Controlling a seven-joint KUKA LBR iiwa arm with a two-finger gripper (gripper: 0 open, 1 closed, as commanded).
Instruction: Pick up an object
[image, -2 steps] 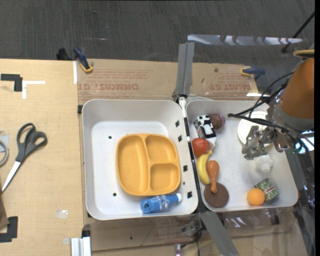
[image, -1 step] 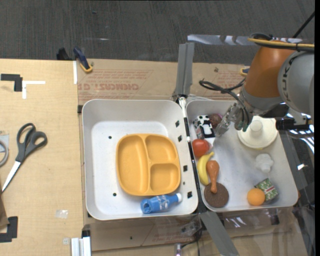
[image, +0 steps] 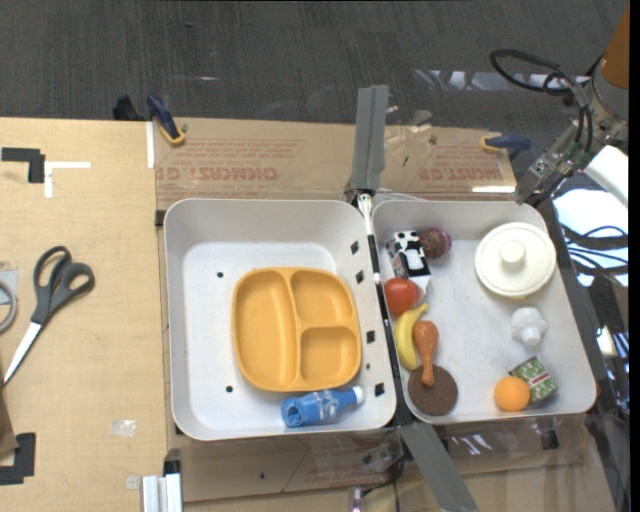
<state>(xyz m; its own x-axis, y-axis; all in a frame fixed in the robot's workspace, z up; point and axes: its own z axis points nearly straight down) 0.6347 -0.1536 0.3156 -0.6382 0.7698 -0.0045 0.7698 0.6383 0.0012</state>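
Camera view: jaws (image: 532, 185) sit up past the right bin's (image: 572, 330) far corner, well apart from the white lid (image: 514, 259); can't tell their spread.

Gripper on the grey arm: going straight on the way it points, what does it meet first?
Probably the back rim of the right white bin, just below the gripper; beyond it, the round white lidded container. Depth is unclear.

The arm (image: 612, 60) (upper right corner) is cut off by the frame's edge.
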